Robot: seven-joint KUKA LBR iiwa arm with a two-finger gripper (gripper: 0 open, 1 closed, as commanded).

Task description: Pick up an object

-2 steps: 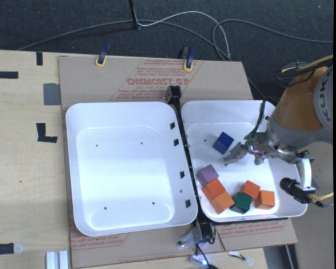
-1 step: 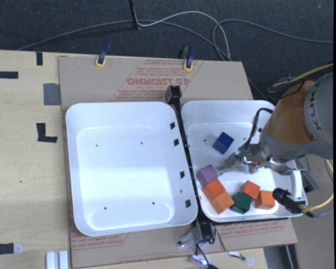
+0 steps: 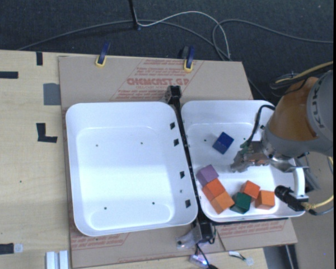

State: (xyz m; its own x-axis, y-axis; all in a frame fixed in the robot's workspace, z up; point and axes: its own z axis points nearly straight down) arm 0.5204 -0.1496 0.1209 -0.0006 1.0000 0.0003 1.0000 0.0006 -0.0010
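The gripper [image 3: 243, 160] hangs low in the right bin [image 3: 235, 110], among the blocks, approaching. I cannot tell its jaws' state. Next: settle over one block, perhaps the red block [image 3: 250, 188], and close.

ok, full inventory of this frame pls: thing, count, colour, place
bins: 2, white, side by side on the cardboard sheet
blue block: 1, blue, upper middle of the right bin, apart from the others
purple block: 1, purple, right bin near its left wall
orange blocks: 4, orange, front of the right bin, clustered
green block: 1, dark green, among the orange ones
cardboard sheet: 1, brown, under the bins
clamps: 2, blue and yellow, on the sheet's far edge
cables: several, on the dark floor behind
arm: 1, grey with orange band, over the right bin
gripper: 1, above the right bin's middle
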